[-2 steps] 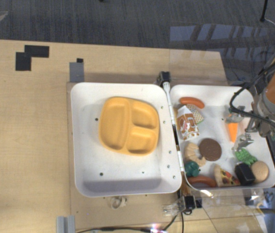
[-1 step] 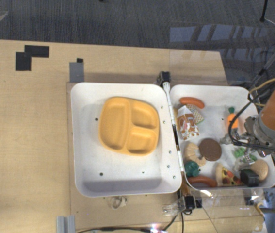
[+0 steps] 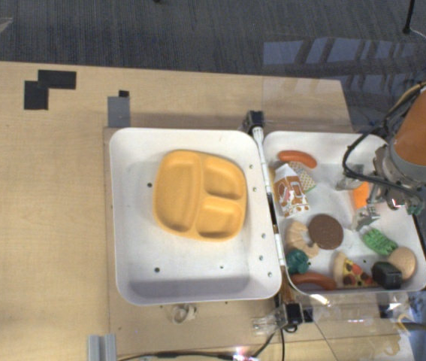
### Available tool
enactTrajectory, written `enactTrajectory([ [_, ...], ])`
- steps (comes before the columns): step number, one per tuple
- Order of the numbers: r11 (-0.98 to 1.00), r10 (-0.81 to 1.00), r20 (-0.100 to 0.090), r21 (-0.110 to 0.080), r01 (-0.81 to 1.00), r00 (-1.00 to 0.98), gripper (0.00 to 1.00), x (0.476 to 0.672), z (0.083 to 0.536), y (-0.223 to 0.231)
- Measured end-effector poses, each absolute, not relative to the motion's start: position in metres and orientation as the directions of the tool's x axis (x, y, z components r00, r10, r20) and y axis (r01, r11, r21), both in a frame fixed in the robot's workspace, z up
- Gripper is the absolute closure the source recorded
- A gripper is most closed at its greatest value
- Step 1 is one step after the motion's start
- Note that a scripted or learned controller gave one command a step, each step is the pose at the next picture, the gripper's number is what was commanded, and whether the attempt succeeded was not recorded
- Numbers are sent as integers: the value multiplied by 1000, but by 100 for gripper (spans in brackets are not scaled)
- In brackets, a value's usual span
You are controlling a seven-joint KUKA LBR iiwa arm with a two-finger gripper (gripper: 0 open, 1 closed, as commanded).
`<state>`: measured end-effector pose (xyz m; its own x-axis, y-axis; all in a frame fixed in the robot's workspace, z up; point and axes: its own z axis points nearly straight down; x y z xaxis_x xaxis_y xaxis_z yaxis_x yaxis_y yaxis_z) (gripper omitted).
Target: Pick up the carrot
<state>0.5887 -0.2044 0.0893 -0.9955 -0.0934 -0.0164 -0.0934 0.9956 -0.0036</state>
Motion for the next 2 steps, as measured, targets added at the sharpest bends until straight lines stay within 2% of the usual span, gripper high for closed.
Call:
enactTrajectory([
  [1,946,-324,-15,-7,-324,-946,0,557,90,-205],
  [2,999,-54,-19,-5,-53,-998,0,536,90,-206],
])
